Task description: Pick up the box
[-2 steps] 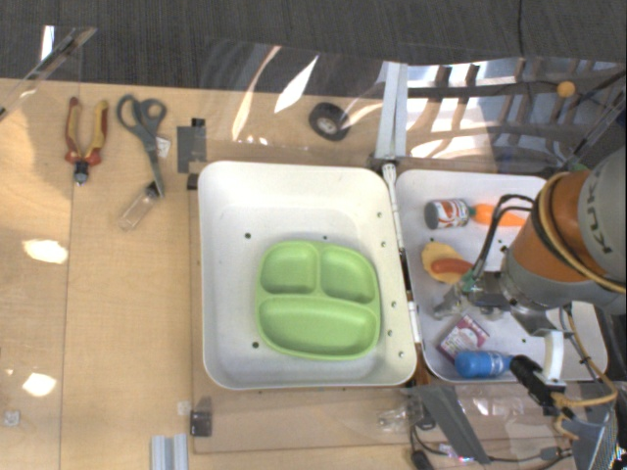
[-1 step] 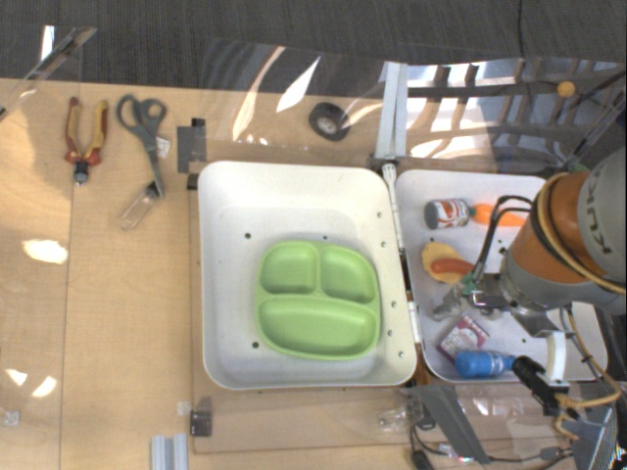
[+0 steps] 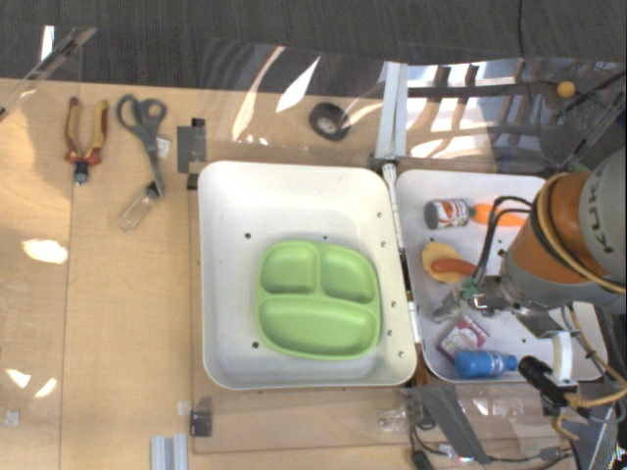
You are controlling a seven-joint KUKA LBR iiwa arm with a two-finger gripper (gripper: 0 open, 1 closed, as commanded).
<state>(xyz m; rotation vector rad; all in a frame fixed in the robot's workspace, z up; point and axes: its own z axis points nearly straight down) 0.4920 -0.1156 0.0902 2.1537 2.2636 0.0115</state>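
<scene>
A dark ribbed carpet is running along the back of the room, and below it a pale wooden bench (image 3: 98, 341) is carrying pliers (image 3: 83, 137), scissors (image 3: 144, 130) and a roll of tape (image 3: 330, 120) beside two white bins. The left bin (image 3: 225, 262) is holding a green divided plate (image 3: 318, 299). The right bin (image 3: 416, 355) is crowded: a can (image 3: 448, 213), a yellow and red toy (image 3: 446, 261), a blue bottle (image 3: 482, 364), and the box (image 3: 462, 336), small, pink and white, lying just above the bottle near the bin's front.

The gripper (image 3: 470, 300) is hanging low over this clutter, just above the box and beside the toy; whether its jaws are wide or narrow I cannot tell, since the wrist is hiding them.

The risk, as I judge it, is crowding: the box is lying close to the bottle, so a descent slightly off could be catching the bottle or nudging the box away. The box also looks flat, so closing jaws could be sliding over it.
</scene>
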